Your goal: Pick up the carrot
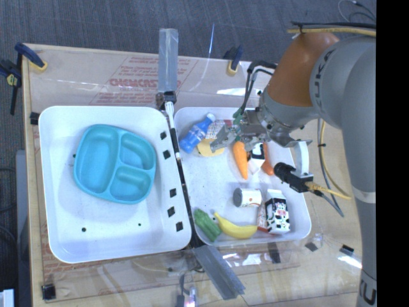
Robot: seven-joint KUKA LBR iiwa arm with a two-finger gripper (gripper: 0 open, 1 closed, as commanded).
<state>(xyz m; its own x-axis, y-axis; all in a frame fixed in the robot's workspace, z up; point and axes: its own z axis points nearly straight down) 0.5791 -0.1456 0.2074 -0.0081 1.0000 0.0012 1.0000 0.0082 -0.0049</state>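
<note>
The orange carrot (241, 160) lies in the right bin (211, 187), in its upper middle, pointing toward the near side. My gripper (246, 136) hangs right over the carrot's far end, low in the bin. The wrist hides where the two meet, so I cannot tell whether they touch. A smaller orange piece (267, 162) shows just right of the carrot, partly under the wrist.
Left of the gripper lie a blue bottle (197, 133) and a yellow piece (211, 148). Nearer the front sit a small can (246, 197), a cow-patterned carton (276, 215), a banana (235, 228) and a green vegetable (206, 224). The left bin (57, 235) holds a blue divided tray (115, 164).
</note>
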